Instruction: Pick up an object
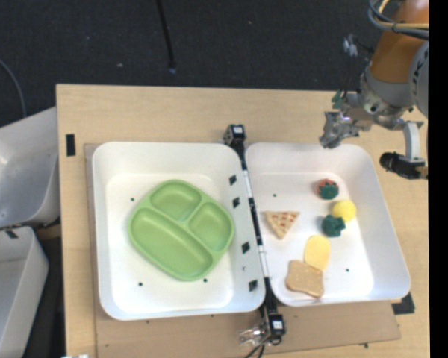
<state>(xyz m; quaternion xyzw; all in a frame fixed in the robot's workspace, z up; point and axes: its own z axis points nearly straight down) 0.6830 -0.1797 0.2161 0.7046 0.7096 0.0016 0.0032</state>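
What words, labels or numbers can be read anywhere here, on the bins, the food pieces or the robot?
None: no readable text stands anywhere in the camera view.
Green divided plate: plain, no lettering.
Pizza slice, bread slice and the other toy foods: no print.
Both white bins: bare, no labels or numbers.
Black clips along the divider between the bins: too small to show any marking.
Arm and end effector: no brand or number legible.

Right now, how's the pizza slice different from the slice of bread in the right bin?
The pizza slice is a triangle, pale orange with red dots; the slice of bread is squarish, plain tan with a browner crust. The pizza slice lies nearer the divider between the bins, the bread nearer the front rim. Both lie flat in the right bin.
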